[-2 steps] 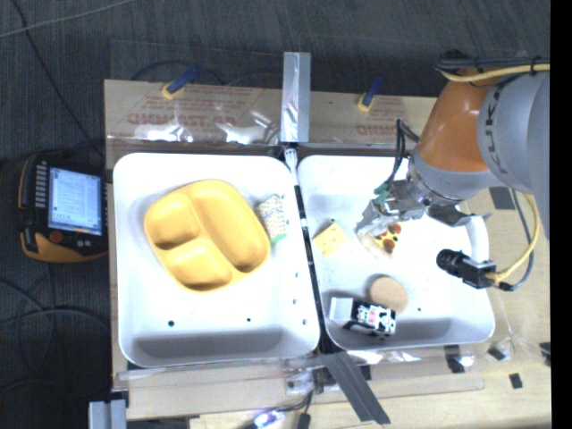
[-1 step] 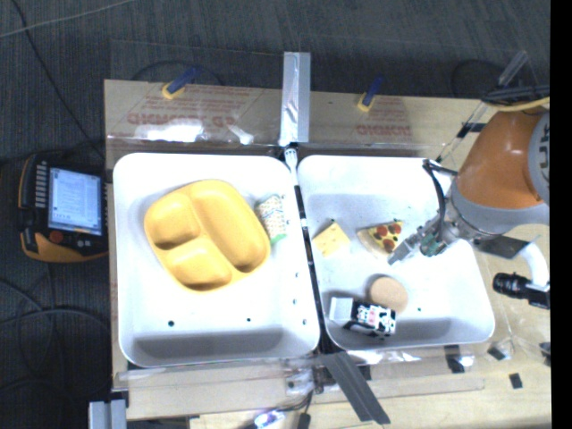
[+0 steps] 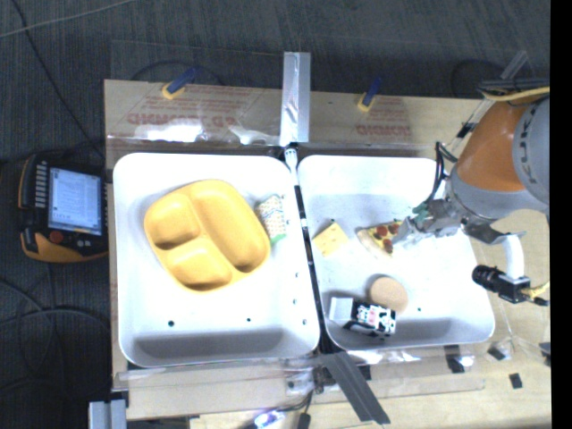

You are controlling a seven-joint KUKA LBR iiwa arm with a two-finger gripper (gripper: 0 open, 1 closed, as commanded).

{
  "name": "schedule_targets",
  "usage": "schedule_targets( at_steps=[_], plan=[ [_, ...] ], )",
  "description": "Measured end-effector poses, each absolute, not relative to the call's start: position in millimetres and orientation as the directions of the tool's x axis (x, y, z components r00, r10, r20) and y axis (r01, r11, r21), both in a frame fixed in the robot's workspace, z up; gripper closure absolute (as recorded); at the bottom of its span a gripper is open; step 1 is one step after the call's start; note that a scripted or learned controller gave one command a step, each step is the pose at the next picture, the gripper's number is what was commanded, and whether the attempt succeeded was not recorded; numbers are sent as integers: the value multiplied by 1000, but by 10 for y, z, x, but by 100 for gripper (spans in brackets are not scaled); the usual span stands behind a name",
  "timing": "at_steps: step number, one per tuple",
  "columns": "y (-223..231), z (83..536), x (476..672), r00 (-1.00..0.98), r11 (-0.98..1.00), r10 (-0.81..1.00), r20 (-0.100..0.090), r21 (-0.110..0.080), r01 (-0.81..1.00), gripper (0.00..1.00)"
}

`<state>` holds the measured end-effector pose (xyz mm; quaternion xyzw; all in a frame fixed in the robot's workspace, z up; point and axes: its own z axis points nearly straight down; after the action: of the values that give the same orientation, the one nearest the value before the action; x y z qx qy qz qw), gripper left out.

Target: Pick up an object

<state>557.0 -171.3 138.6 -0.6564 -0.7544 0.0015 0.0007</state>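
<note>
In the right bin [image 3: 353,186] lie a yellow cheese wedge [image 3: 329,238], a pizza slice [image 3: 380,236], a round tan cookie [image 3: 388,292] and a black-and-white cow toy [image 3: 373,318] beside a small white block [image 3: 340,309]. My gripper [image 3: 413,226] reaches in from the right and sits low at the right end of the pizza slice, touching or nearly touching it. The arm's grey wrist and orange band [image 3: 494,159] rise behind it.
The left bin [image 3: 143,329] holds a yellow divided tray [image 3: 206,233] and a small patterned packet [image 3: 273,216] by the centre wall. A metal divider [image 3: 295,96] stands behind the bins. A handheld pendant [image 3: 63,206] lies off the bench at left.
</note>
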Motion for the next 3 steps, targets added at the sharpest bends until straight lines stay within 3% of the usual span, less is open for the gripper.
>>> schedule_targets(
  at_steps=[1,2,3],
  plan=[
    [-800,1833,6082,39,-39,999,-3,-2,999,100],
    [-804,1832,6081,39,-39,999,-3,-2,999,0],
    [-1840,1173,5746,-2,2,1000,-3,-4,1000,0]
  ],
)
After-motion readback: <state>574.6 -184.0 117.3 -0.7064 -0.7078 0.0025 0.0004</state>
